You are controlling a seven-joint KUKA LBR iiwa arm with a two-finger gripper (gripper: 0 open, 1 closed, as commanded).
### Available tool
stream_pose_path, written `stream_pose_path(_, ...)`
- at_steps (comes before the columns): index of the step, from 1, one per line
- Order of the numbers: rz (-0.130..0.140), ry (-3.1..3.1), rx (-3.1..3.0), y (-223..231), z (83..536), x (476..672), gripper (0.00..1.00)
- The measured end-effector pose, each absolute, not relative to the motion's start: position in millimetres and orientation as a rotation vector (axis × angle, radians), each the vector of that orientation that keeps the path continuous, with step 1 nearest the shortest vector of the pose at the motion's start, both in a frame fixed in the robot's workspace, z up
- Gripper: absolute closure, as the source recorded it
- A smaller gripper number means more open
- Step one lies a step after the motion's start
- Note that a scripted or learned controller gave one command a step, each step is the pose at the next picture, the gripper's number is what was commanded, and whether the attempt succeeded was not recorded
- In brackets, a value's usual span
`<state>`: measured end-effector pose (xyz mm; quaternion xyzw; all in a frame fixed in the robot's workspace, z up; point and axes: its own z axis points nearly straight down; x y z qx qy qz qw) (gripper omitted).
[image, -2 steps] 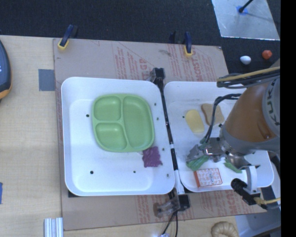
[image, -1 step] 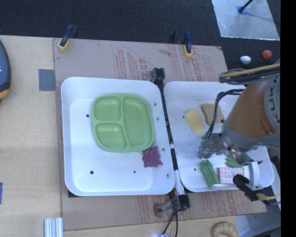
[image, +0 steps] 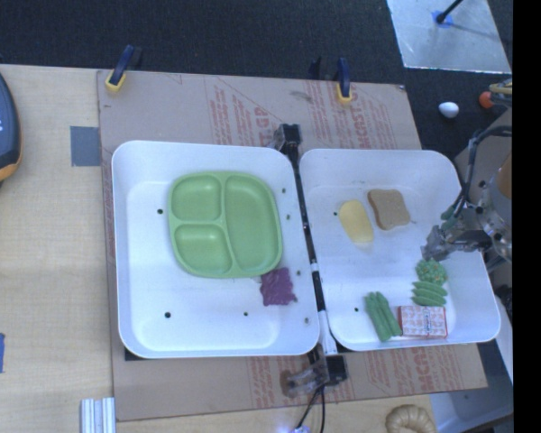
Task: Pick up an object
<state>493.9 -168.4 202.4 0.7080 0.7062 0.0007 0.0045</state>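
Gripper low at right edge

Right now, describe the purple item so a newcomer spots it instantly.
Start at the left white bin, which holds a green divided plate. Just off that plate's lower right corner, on the bin floor, lies the small purple lump. It is the only purple item, and the only loose thing in that bin besides the plate.

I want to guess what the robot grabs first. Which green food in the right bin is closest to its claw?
The bumpy green vegetable at the bin's right side, just below the gripper. The long green bean pod lies farther away, beside the small red-and-white packet.
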Motion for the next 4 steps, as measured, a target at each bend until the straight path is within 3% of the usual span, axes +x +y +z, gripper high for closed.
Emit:
stream_pose_path(1, -0.003, 2.225, 2.221, -164, 196, 492.5, 0.0)
stream_pose_path(2, -0.009, 2.226, 2.225, -210, 129, 486.1, 0.0)
stream_pose_path(3, -0.005, 2.231, 2.222, -191, 89, 474.7, 0.0)
stream_pose_path(4, -0.003, 2.226, 2.22, -193, 102, 476.1, 1.0)
